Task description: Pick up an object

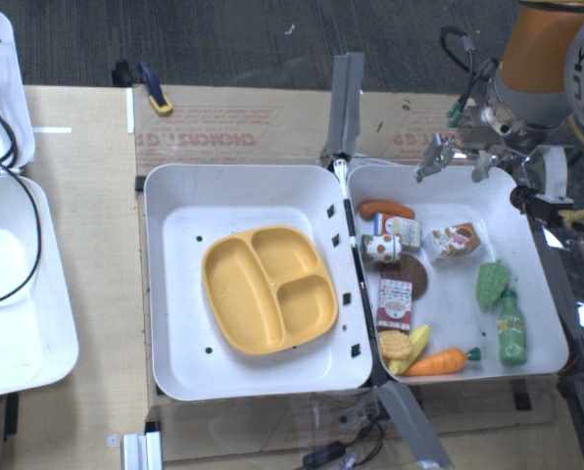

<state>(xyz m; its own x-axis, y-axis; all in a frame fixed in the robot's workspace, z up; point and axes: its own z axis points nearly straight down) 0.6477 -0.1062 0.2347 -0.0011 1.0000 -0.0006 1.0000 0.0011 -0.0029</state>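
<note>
Orange-banded arm holds gripper [461, 158] above right bin's [537, 253] far rim, fingers spread, nothing between them. Candidate objects lie below: sausage [386, 209], carrot [437, 362], green bottle [511, 331]. High pose likely keeps bin unobstructed before descent.

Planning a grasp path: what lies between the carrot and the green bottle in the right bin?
In the camera view, bare white bin floor separates the carrot from the green bottle; the carrot's green top points toward it.
</note>
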